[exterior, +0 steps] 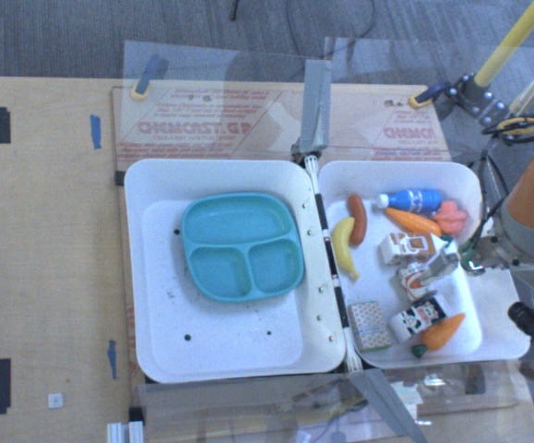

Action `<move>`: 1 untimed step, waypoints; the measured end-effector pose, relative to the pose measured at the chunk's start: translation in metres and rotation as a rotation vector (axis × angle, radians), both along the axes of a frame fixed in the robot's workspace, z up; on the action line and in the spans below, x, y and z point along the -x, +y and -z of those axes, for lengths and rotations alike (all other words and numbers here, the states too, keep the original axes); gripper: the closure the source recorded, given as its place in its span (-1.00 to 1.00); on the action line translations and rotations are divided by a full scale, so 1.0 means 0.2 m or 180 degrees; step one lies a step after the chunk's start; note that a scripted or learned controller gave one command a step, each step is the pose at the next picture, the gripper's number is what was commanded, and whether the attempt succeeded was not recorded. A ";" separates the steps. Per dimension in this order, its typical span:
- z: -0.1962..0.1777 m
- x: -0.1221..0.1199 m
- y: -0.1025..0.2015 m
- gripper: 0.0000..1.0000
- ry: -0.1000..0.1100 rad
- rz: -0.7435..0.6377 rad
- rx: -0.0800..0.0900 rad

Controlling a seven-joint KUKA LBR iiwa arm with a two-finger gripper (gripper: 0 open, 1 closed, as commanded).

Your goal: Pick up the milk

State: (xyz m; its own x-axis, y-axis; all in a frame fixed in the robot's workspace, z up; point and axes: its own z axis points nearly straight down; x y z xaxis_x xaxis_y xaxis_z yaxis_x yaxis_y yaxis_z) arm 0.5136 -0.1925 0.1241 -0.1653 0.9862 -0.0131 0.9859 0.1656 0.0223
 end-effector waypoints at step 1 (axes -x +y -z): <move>0.16 0.17 0.36 -1.00 0.0081 0.0422 -0.0035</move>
